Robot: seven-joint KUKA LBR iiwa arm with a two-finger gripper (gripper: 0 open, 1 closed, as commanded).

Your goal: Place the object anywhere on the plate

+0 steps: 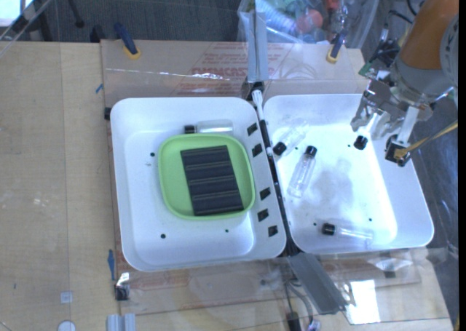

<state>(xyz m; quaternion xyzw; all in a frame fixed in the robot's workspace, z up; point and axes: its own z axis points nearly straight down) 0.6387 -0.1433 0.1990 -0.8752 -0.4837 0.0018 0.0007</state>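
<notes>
two white bins sit side by side. the left bin (135, 198) holds one green plate (169, 191) with one dark ribbed block (211, 179) lying on it, and one clear tube (210, 128) rests just behind the plate. the right bin (408, 206) holds three clear black-capped tubes: one near the divider (286, 142), one in the middle (303, 169), one at the front (348, 231). the gripper (380, 133) hangs over the right bin's far right corner, fingers apart, nothing between them.

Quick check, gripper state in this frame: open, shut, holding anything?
Gripper: open, nothing between its fingers, above the right bin's far right corner.
</notes>
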